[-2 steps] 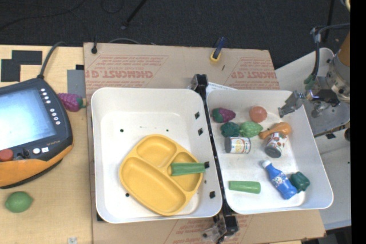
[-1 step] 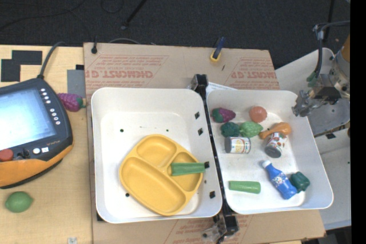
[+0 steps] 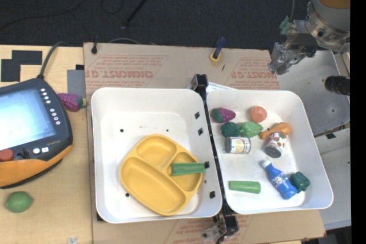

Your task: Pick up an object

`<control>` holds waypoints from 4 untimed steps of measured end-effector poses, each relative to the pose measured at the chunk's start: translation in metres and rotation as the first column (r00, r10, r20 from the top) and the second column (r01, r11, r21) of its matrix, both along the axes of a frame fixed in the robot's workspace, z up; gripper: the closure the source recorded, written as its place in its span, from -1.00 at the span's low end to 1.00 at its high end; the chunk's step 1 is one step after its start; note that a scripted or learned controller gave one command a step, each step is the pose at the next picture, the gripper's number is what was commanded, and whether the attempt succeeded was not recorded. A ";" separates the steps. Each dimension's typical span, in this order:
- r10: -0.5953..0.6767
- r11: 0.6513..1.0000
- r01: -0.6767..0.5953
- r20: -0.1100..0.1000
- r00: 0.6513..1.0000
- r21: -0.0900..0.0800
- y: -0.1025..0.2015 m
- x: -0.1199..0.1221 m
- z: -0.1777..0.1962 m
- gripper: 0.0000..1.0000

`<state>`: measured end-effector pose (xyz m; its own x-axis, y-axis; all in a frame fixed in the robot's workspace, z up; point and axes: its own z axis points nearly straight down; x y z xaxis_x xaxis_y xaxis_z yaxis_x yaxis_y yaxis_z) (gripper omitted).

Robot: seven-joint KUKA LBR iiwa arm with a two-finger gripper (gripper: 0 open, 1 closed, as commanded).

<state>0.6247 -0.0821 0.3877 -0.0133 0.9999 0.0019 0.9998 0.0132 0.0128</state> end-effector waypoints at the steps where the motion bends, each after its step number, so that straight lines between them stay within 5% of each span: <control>1: -0.009 1.000 0.009 -0.027 1.000 0.001 0.050 -0.099 -0.068 1.00; 2: -0.006 1.000 0.006 -0.011 1.000 0.001 0.110 -0.134 -0.010 1.00; 3: -0.020 1.000 0.019 -0.023 1.000 -0.003 0.046 -0.151 -0.073 1.00; 4: -0.020 1.000 0.020 -0.020 1.000 -0.003 -0.020 -0.150 -0.092 1.00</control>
